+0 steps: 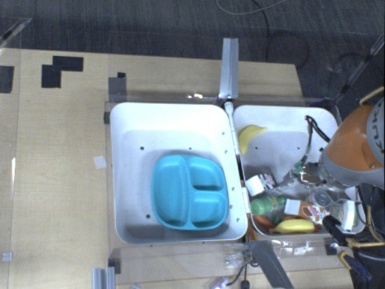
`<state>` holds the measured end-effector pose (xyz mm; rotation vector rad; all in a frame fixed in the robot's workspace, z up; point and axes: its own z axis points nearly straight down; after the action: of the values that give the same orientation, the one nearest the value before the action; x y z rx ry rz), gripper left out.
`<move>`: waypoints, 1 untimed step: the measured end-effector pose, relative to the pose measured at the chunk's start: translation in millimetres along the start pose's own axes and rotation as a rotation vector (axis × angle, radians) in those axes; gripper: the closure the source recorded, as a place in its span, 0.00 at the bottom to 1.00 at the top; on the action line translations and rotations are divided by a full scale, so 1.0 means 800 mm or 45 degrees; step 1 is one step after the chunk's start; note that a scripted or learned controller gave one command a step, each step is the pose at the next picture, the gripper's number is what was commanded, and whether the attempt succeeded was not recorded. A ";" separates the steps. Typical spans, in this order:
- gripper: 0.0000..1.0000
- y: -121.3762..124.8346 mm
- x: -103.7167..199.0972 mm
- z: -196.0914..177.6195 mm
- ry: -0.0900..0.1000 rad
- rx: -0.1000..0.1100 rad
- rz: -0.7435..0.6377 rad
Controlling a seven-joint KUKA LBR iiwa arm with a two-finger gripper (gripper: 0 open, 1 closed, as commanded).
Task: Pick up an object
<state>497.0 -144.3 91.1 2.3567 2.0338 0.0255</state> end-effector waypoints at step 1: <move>0.00 0.002 -0.041 0.001 0.010 0.013 -0.548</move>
<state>494.0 -176.9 90.2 1.8737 2.4984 0.0137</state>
